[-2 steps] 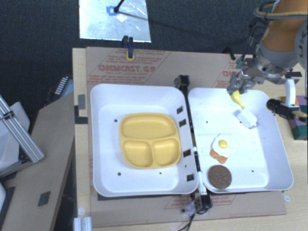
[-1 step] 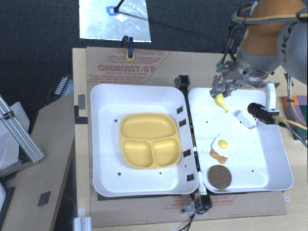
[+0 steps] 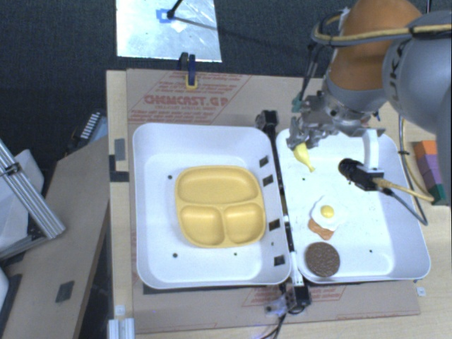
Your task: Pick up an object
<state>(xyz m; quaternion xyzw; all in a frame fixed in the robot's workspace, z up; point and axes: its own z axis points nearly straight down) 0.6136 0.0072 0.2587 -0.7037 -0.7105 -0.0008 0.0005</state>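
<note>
My gripper point(image 3: 305, 137) hangs over the far left part of the right bin point(image 3: 395, 253). A small yellow banana point(image 3: 304, 157) points down from its fingertips, its upper end pinched between them and its lower tip just above the bin floor. A fried egg toy point(image 3: 326, 213) lies on an orange slice point(image 3: 314, 226) in the middle of the same bin. A brown round patty point(image 3: 323, 258) rests at that bin's near left corner.
The left bin point(image 3: 152, 189) holds a yellow divided plate point(image 3: 219, 205). A black-clipped divider point(image 3: 274, 189) runs between the two bins. Purple and orange blocks point(image 3: 428, 159) sit outside the right bin's far edge.
</note>
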